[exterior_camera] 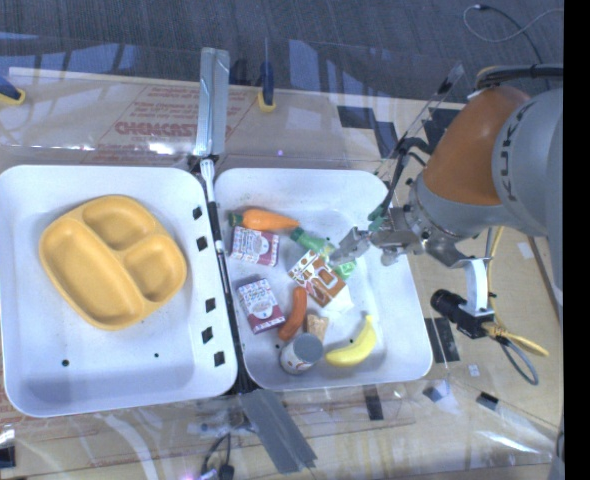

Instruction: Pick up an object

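At the near rim of the right-hand shallow white plastic bin [400, 363], at about six o'clock in it, a small round grey-topped can [300, 353] stands just beside a curved yellow plastic banana [355, 345], which lies at five o'clock. Just above them, a slim orange-red toy sausage [295, 311] lies nearly upright, with a small dark red printed packet [259, 304] at its nine o'clock. At the bin's centre sits a brown and white printed carton [321, 278], tilted. My gripper [350, 245] hangs at that carton's one o'clock, close over a small green piece [345, 265]; I cannot tell how it stands. Farther back, a second red packet [254, 245] lies at ten o'clock, and a long orange plastic carrot [268, 220] at eleven. The left-hand white bin [20, 368] holds a yellow three-compartment plastic plate [112, 259].
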`<state>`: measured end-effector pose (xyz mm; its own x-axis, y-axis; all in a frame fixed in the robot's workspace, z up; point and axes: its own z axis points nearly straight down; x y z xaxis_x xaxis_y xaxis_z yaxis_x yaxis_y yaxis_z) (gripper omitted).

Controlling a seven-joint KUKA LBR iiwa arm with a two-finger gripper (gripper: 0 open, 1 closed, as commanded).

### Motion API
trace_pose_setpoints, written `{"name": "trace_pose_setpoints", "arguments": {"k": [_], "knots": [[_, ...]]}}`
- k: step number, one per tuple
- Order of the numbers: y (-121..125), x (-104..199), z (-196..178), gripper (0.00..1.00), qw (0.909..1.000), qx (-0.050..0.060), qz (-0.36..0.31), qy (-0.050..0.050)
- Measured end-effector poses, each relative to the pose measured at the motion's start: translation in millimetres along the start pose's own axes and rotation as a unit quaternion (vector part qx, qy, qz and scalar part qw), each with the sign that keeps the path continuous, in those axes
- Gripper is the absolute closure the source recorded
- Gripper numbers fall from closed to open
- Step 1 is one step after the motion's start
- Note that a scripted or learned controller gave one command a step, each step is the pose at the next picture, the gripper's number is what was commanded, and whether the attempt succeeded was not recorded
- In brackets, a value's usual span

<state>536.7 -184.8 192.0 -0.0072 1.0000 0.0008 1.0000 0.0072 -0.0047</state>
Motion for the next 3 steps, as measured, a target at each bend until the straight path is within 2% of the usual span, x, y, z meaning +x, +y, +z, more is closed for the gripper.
{"name": "trace_pose_setpoints", "arguments": {"k": [1, 2, 3], "knots": [[2.6, 30.6, 99.5, 0.0, 0.9946, -0.004, -0.104, -0.002], [34.0, 63.6, 35.0, 0.0, 0.9927, -0.002, -0.121, -0.001], [34.4, 62.8, 27.4, 1.0, 0.9925, -0.001, -0.122, -0.001]]}}
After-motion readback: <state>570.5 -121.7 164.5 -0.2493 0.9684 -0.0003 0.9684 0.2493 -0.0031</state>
